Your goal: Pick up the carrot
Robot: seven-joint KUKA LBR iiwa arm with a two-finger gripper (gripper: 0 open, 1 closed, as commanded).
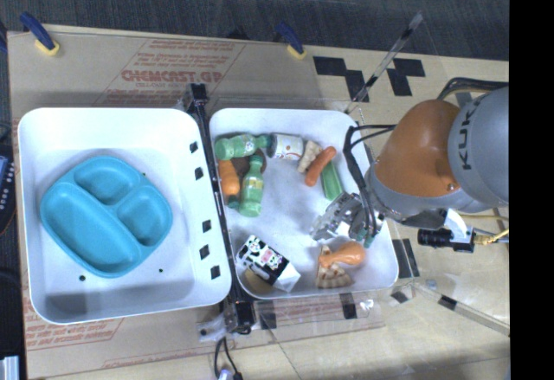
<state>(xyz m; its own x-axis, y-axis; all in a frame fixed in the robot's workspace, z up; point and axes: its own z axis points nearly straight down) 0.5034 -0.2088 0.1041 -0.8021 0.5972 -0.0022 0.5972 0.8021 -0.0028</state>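
- Camera view: two white bins sit side by side on the bench, and the arm [450,157] reaches in from the right, its orange band bulging over the right bin's [286,222] right wall.
- The gripper [346,221] hangs low inside the right bin, over its right-hand part, just above the bin floor.
- How far the fingers are parted cannot be told; the metal at the tip is a blur of shiny parts, and nothing can be seen held between them.
- The carrot [228,180], short and orange, lies near the bin's left wall, well apart from the gripper, right across the bin.
- It is crowded: a green bottle [235,147] lies just above it, and a second green bottle [252,186] lies touching or just beside its right flank.
- Between gripper and carrot there is bare white floor, with the second bottle standing guard on the carrot's near side.
- Up by the gripper, an orange-red sausage-shaped item [319,165] lies tilted, with a green vegetable [332,181] just beside it, near the arm's cables.
- A small pale item with a dark end [288,146] lies at the top of the bin.
- Just below the gripper lies an orange and tan food toy [337,261], close to touching it.
- At the bin's front, a black-and-white patterned carton [265,260] lies tilted.
- The left bin [52,300] bears a blue divided tray [106,212].
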